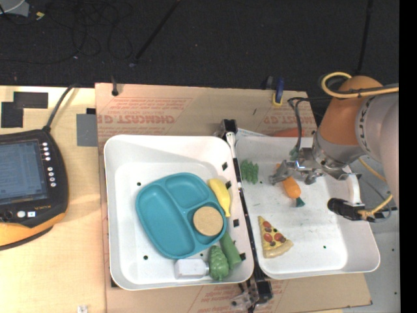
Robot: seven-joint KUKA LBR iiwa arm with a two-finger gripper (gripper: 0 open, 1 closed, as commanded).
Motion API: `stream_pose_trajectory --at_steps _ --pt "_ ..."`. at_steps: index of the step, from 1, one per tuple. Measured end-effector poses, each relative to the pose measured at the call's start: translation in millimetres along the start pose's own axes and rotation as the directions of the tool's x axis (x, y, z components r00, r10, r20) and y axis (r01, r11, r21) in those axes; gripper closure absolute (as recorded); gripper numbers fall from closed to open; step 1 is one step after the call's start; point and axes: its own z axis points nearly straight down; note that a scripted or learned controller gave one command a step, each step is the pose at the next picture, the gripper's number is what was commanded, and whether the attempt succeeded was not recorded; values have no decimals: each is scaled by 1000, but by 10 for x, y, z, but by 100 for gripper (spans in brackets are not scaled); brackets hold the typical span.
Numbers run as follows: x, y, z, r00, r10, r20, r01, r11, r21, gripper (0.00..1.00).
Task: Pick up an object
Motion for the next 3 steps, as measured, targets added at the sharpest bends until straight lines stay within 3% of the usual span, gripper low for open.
stream_pose_trajectory --at_steps 1,2,3 --pt "-488 156 -391 1000 0 4 0 1000 -10 0" --pt "117 154 -32 1000 -5 -3 5 1000 -1 0" --pt "81 156 -153 1000 -1 -1 1 1000 -3 100"
